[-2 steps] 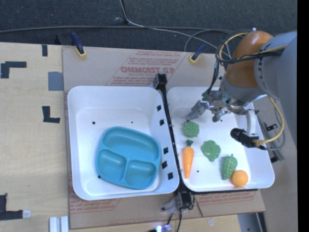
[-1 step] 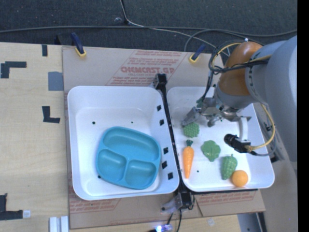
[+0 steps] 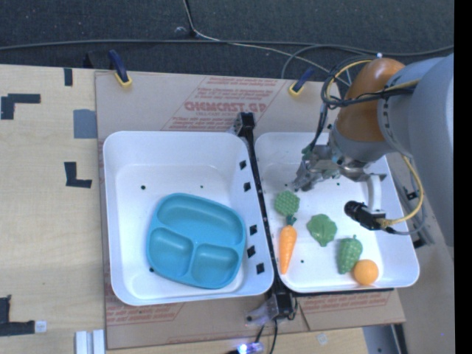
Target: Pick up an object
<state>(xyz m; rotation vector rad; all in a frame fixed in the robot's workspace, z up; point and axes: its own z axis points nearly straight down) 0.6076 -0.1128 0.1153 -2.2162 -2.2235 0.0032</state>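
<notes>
Camera view shows small toy foods in the right bin (image 3: 398, 275): a carrot (image 3: 287, 247), two broccoli bits (image 3: 287, 202), a green berry (image 3: 349, 254) and an orange (image 3: 365, 271). The gripper (image 3: 308, 177) hangs above them, holding nothing. A blue plate (image 3: 195, 240) lies in the left bin (image 3: 122, 153).

Dark carpet (image 3: 88, 9) (cable across), wooden bench (image 3: 44, 220).
</notes>
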